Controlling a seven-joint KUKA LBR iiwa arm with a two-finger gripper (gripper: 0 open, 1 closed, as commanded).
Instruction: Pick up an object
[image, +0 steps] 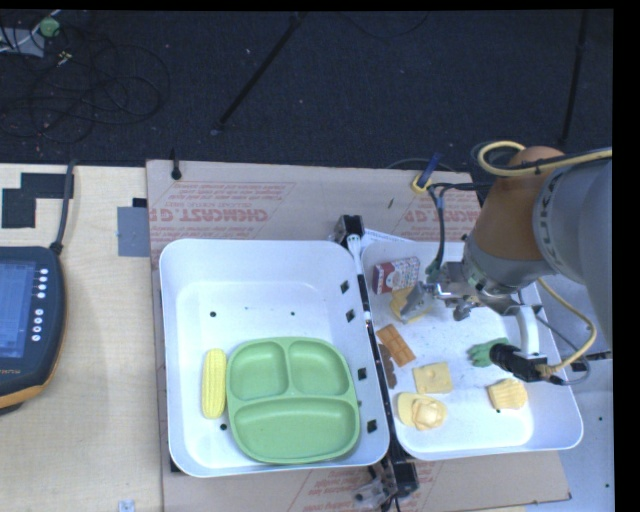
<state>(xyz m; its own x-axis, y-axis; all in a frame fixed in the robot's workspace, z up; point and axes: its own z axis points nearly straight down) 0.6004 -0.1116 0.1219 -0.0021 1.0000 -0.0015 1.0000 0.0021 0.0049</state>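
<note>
The right bin (560, 430) holds several small items. A red and white can (395, 273) lies at its far left. Just below it sits a small yellow piece (403, 304). My gripper (433, 292) hangs low over the bin beside that yellow piece and right of the can. Whether it touches either one is unclear, and nothing is seen lifted. Nearer the front lie an orange-brown cracker (396, 345), a yellow square (432, 378), a yellow lump (420, 411), a yellow block (507, 395) and a small green object (487, 353).
The left bin (190, 290) holds a green divided plate (292, 398) and a corn cob (213, 382). A raised divider (362, 330) separates the bins. The grey arm with its orange band (520, 215) covers the right bin's far right. A tablet (25, 315) lies left.
</note>
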